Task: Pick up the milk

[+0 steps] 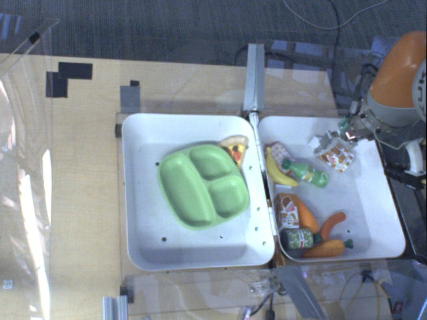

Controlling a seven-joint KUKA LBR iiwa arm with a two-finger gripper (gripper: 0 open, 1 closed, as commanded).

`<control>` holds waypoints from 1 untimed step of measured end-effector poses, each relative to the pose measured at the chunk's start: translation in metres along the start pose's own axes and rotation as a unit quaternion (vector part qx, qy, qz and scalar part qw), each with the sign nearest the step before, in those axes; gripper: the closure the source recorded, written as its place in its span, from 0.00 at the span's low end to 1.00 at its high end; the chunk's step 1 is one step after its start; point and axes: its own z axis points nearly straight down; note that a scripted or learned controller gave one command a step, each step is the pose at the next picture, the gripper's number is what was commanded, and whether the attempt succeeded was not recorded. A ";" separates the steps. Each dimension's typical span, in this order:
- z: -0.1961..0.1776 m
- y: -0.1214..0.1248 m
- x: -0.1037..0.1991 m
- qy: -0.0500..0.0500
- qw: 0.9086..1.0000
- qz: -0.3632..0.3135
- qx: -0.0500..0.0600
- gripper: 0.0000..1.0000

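Note:
The milk (339, 157), a small white carton with red print, is at the far side of the right bin (373, 199), tilted. My gripper (331, 141) is right at its upper left edge, touching or just above it. The grey arm with its orange band (400, 72) reaches in from the right. I cannot tell whether the carton rests on the bin floor or is lifted.
The right bin also holds a banana (275, 169), a green bottle (307, 173), a white and orange box (287, 209), carrots (327, 248) and a dark bottle (297, 238). In the left bin (143, 179) sit a green divided plate (203, 185) and a pizza slice (235, 145).

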 end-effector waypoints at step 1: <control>0.051 -0.007 -0.018 -0.001 1.000 -0.019 -0.001 0.00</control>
